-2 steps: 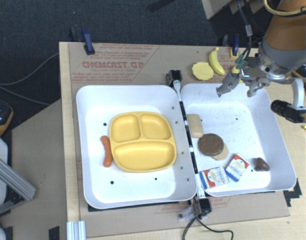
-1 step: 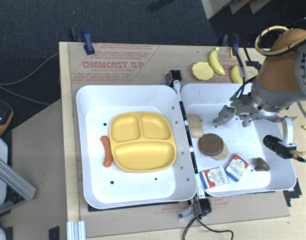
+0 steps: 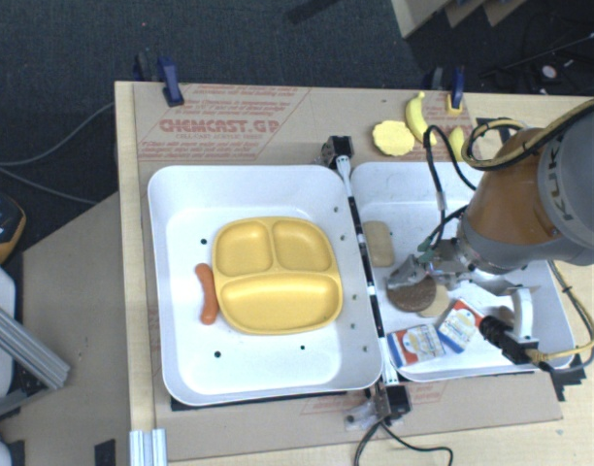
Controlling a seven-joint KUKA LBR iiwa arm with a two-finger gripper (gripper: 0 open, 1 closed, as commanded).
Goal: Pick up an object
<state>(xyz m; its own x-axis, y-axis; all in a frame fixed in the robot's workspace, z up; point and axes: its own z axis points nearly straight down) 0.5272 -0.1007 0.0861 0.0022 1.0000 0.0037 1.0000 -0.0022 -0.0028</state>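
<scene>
My gripper [image 3: 416, 272] hangs low in the right bin [image 3: 394, 187], at its left-middle part, with the grey and orange arm behind it to the right. Directly under and in front of it lies a brown round disc [image 3: 414, 297], partly covered by the gripper. A tan flat block [image 3: 378, 243] rests just to the left, near the bin's wall. Two printed packets [image 3: 419, 343] [image 3: 459, 325] lie at the front of the bin. The arm's shadow and body hide how the gripper meets the disc.
The left bin [image 3: 176, 289] holds a yellow divided plate [image 3: 276, 275] with an orange sausage [image 3: 208, 292] beside it. A yellow banana [image 3: 414, 115] and a yellow round piece [image 3: 393, 137] lie on the bench behind the right bin. Black cables loop over the arm.
</scene>
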